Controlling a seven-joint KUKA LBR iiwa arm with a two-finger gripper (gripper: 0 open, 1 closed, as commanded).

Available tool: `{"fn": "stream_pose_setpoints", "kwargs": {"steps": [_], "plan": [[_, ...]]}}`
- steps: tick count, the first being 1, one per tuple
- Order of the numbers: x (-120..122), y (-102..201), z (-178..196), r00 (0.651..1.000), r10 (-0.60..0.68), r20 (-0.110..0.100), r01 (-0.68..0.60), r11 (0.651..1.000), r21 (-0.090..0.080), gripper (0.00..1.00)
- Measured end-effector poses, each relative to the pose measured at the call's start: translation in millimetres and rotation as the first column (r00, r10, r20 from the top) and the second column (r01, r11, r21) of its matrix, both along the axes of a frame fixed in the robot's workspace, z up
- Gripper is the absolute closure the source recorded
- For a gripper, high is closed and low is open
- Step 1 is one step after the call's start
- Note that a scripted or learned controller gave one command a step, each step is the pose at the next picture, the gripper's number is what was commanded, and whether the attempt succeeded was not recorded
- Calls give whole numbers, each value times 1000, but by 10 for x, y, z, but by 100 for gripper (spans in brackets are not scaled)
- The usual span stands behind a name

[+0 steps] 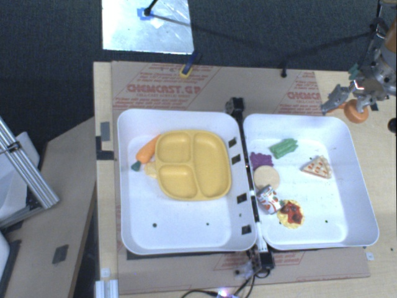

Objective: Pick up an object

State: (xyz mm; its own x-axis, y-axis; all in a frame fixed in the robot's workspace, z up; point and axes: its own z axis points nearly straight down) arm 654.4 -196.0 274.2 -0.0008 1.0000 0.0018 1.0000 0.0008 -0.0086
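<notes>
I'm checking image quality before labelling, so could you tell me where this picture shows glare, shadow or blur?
Camera view: lighting is even and diffuse; the metallic sheet above the bench glares pale; the yellow divided plate casts only a faint shadow on the left bin; the gripper at the upper right edge looks soft and blurred, while the pizza slice toy stays fairly crisp.

Two shallow white plastic bins sit side by side: the left bin [133, 225] holds one yellow three-compartment plate [190, 164] and one orange toy carrot [146, 149]; the right bin [347, 219] holds one green piece [283, 147], one purple piece [261, 161], one round tan disc [267, 177], one pizza slice [317, 167], one red-and-white can [268, 198] and one red-and-yellow item [291, 213].
</notes>
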Motion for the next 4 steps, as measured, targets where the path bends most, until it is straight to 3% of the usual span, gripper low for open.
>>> {"fn": "stream_pose_setpoints", "kwargs": {"steps": [1,4], "plan": [[20,6,70,1000,3,11,-2,1000,-3,0],[-22,259,-1418,1000,5,6,-5,1000,-1,0]]}}
